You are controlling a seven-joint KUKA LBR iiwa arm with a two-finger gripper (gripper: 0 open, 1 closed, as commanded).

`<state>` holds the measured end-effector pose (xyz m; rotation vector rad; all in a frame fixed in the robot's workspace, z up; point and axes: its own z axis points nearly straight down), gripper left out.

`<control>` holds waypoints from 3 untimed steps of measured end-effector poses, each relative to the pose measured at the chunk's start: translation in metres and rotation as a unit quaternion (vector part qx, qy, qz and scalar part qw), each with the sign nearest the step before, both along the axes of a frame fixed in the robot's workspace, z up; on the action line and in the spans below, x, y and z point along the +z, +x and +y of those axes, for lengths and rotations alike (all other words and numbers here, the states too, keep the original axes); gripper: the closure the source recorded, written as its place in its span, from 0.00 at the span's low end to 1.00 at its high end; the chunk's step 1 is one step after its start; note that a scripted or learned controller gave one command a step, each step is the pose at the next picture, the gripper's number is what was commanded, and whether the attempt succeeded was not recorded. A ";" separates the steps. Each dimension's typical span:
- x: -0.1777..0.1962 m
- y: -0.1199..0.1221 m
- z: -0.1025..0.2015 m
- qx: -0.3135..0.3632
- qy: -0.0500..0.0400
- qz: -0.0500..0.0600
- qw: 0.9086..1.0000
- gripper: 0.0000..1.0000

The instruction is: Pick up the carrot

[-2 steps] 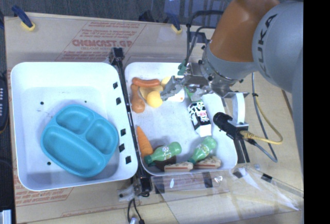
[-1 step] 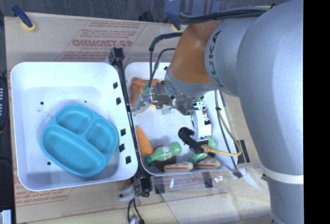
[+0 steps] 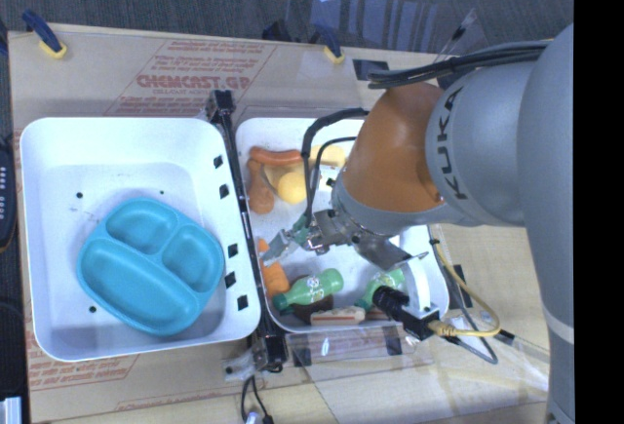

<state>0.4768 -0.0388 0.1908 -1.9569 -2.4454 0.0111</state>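
We see the gripper (image 3: 292,242) low in the right bin (image 3: 429,261), near its left wall, with its metal fingers pointing toward the left side of the view. The carrot (image 3: 276,275) lies just below and a little left of the fingertips, close to the bin wall, next to the green bottle (image 3: 310,289). Its long axis seems to run from upper left to lower right, but only a short orange piece is visible, so we are not sure. We cannot tell if the fingers are spread or pressed together; nothing is visibly between them. We judge the next move is a short shift toward the front of the bin.
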 end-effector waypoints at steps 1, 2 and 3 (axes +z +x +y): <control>-0.100 0.043 -0.082 0.044 -0.001 -0.003 0.999 0.00; 0.004 0.105 -0.020 -0.044 0.000 -0.006 0.999 0.00; -0.039 0.132 -0.084 0.066 -0.002 -0.004 0.998 0.00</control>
